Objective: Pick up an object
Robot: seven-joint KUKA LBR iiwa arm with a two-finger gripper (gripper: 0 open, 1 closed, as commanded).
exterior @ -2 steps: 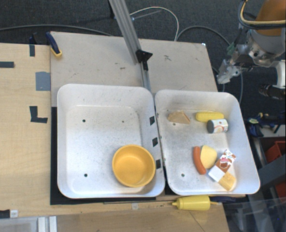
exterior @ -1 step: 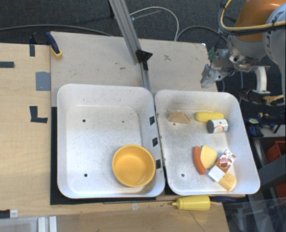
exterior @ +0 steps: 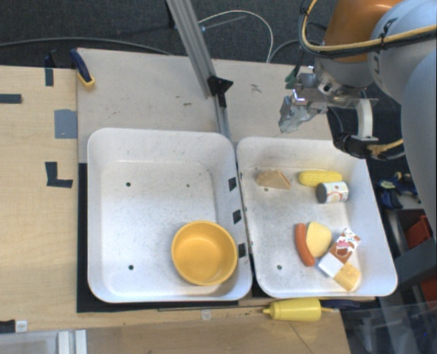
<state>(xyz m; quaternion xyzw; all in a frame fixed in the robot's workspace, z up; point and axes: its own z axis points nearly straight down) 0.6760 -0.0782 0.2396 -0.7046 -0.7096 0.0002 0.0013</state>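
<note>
Mustard bottle point(exterior: 296, 310): lies on its side on the bench just past the near rim of the right bin point(exterior: 373, 286), outside both bins
Yellow bowl point(exterior: 204, 252): sits upright in the near right corner of the left bin point(exterior: 100, 198)
Candidates: all in the right bin, namely a tan wedge point(exterior: 273, 179), a corn cob point(exterior: 319, 176), a small can point(exterior: 331, 192), and a near cluster of a red-and-yellow piece point(exterior: 311, 242), a small carton point(exterior: 344, 246) and a yellow block point(exterior: 347, 276)
Gripper point(exterior: 289, 119): hovers above the bin's far rim, apart from every item; nothing seen between its fingers, and their opening cannot be told
Progress: judged barely begun; choosing, descending, gripping and lifting all remain
</note>
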